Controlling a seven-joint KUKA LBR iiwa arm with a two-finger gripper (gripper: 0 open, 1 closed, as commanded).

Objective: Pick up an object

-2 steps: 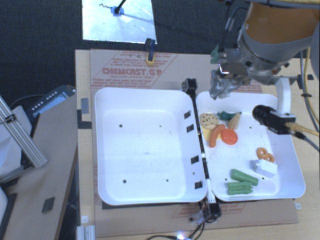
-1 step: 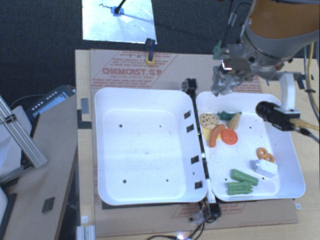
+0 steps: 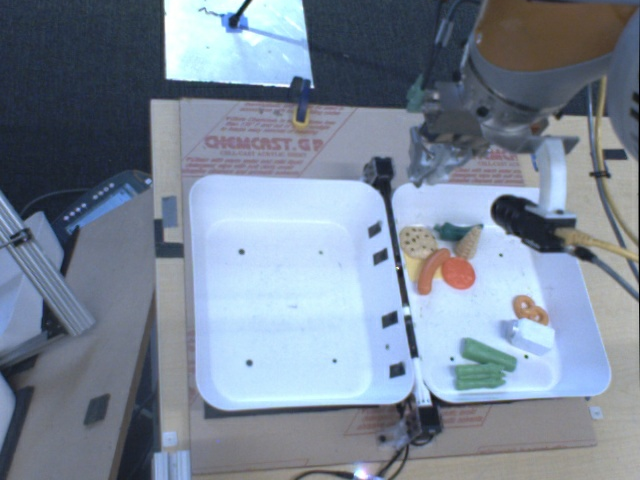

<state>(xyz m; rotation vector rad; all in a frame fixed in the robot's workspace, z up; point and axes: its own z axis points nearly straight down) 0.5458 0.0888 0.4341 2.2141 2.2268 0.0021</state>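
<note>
The arm [image 3: 545, 38], grey with an orange band, enters from the upper right and carries its gripper [image 3: 432, 164] above the far rim of the right bin [image 3: 580, 298], near that bin's upper left corner. The fingers point downward and appear close together, with nothing visible between them; the gripper holds no object. All loose items lie in the right bin. A round cracker [image 3: 416, 240] sits at the upper left of the group, just beside the divider between the bins. To its right is a small green and tan piece [image 3: 462, 235], shaped like a cone with a leafy end. Below these, an orange sausage-shaped item [image 3: 432, 270] lies at a slant, touching or nearly touching a flat red disc [image 3: 459, 275]. Farther toward the near right, a small pretzel [image 3: 531, 310] rests just above a white block [image 3: 533, 337]. Two green bean pods [image 3: 482, 364] lie near the bin's front edge, one above the other. A black cylindrical fixture [image 3: 525, 220] on a white bracket overhangs the right bin's far side. The left bin [image 3: 290, 298] shows its bare white floor with small dark marks. Both bins rest on a cardboard sheet [image 3: 265, 138] printed with red lettering, with a yellow and blue clamp [image 3: 300, 108] at its far edge.
</note>
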